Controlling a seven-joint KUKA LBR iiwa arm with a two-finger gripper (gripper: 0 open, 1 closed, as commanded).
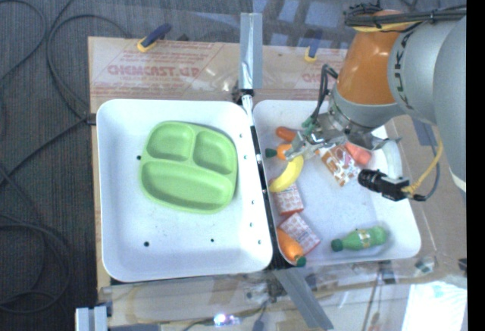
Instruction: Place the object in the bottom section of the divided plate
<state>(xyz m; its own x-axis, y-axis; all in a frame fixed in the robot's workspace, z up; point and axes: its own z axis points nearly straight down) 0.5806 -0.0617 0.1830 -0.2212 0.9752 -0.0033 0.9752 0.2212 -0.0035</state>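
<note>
The green divided plate [189, 167] lies in the left bin [121, 246], a little toward that bin's far edge, with two small sections on its far side and one long section on the near side; all three look bare. The arm [394, 64] reaches over the far edge of the right bin [402, 238], and its hand [307, 138] sits low among the clutter near that bin's far left corner, just above the banana [287, 174] and beside a small carrot [286, 134]. Whether the hand is open or closed cannot be told from this slanting view, and nothing is plainly seen gripped by it. Which item is meant as the object is not settled either; the banana and the carrot lie nearest the hand. Other things share the right bin: a wrapped packet [339, 164] near its middle, two more packets [294, 216] along its left wall, another carrot [290, 247] at the near left corner, and a green bottle [361, 239] near the near edge. The step in hand looks like the pick, with no transfer begun. The next move likely calls for a sure grip on one item, a clean lift clear of its neighbours and the wall between the bins, then a carry leftward to the plate's long near section.
</note>
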